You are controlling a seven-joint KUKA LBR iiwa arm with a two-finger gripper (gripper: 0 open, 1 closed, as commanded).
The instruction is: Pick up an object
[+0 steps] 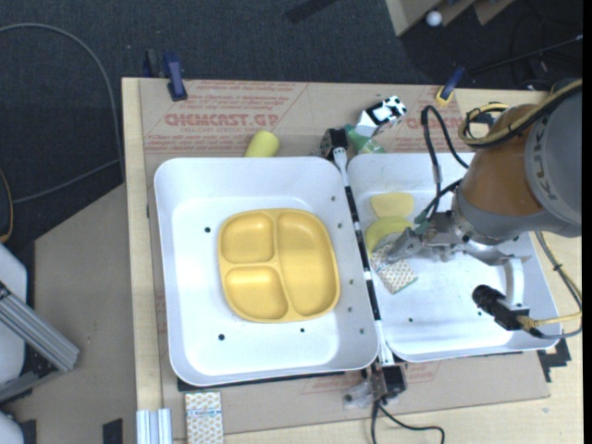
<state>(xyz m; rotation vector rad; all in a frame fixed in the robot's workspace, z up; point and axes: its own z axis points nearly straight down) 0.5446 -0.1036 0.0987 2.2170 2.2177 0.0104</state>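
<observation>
My gripper (403, 245) is low in the right bin (444, 336), near its left wall. A pale yellow piece (392, 203) lies at the back left of that bin. A yellow-green piece (381, 233) lies just in front of it, touching or partly under the gripper's tip. A small speckled packet (398, 276) lies on the bin floor right below the gripper. The view does not show anything held. In the left bin (185, 248) a yellow divided plate (277, 265) lies flat in the middle.
Behind the bins on the board lie a yellow cylinder (263, 143) and a black, white and green item (377, 120). Blue clamps (173, 75) grip the board's far edge. Another speckled packet (203, 415) lies in front of the left bin.
</observation>
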